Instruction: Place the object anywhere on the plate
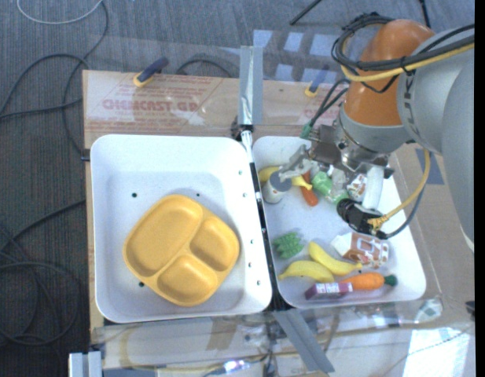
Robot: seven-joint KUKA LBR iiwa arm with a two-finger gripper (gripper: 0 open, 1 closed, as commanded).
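A yellow plate (181, 248) with three compartments lies in the left white bin (116, 163), and nothing rests on it. My gripper (295, 170) hangs low over the far left part of the right bin (407, 277). It is just above a cluster of small toy foods: a yellow piece (267, 173), a grey cup (273, 194), a small orange carrot (309, 195) and a green piece (324, 184). The wrist hides whatever lies directly beneath it.
Nearer the front of the right bin lie a green leafy toy (288, 244), two bananas (330, 258), an orange-and-white packet (367, 250), a carrot (371, 281) and a dark red bottle (329, 290). A ridge (258, 210) divides the bins. Cables trail from the arm.
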